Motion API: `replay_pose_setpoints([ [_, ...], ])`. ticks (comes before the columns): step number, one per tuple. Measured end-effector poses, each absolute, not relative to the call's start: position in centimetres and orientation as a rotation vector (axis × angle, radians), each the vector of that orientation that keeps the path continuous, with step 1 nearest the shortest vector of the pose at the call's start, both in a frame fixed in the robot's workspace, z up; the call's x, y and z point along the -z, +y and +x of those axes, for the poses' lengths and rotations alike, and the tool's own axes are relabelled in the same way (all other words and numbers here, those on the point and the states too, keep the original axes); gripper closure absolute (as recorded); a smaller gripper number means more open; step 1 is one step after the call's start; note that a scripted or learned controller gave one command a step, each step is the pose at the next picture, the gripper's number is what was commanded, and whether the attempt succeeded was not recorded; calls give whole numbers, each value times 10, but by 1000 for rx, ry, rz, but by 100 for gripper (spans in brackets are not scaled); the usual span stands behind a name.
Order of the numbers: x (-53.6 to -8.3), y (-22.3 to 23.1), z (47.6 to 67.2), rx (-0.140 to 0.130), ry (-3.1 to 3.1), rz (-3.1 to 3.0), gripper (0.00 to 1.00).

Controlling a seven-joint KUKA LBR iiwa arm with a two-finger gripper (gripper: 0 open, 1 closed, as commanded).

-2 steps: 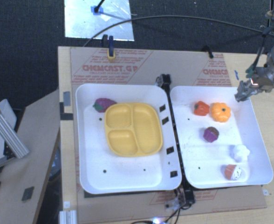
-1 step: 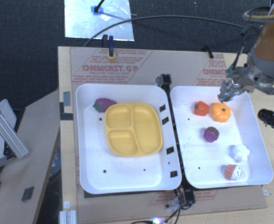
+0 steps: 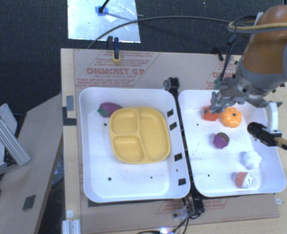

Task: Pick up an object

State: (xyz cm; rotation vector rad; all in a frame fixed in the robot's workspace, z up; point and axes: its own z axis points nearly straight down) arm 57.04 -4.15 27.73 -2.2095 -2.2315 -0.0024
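In the right bin, my gripper hangs low near the back left corner. It is directly over a small red-orange object and partly hides it. An orange pumpkin-like toy lies just right of the gripper, touching or nearly touching the red-orange piece. Further forward in the same bin are a purple round toy, a white lumpy toy and a red and white piece.
The left bin holds a yellow divided tray with a purple and green toy behind its back left corner. A black divider joins the two bins. A black fitting with a cable sits at the right bin's right side.
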Motion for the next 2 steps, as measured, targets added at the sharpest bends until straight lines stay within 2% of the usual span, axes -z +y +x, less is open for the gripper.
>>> replay_pose_setpoints([
  [1, -257, 10, 565, 3, -2231, -2210, 100],
  [2, -245, 70, 568, 3, -2232, -2209, 100],
])
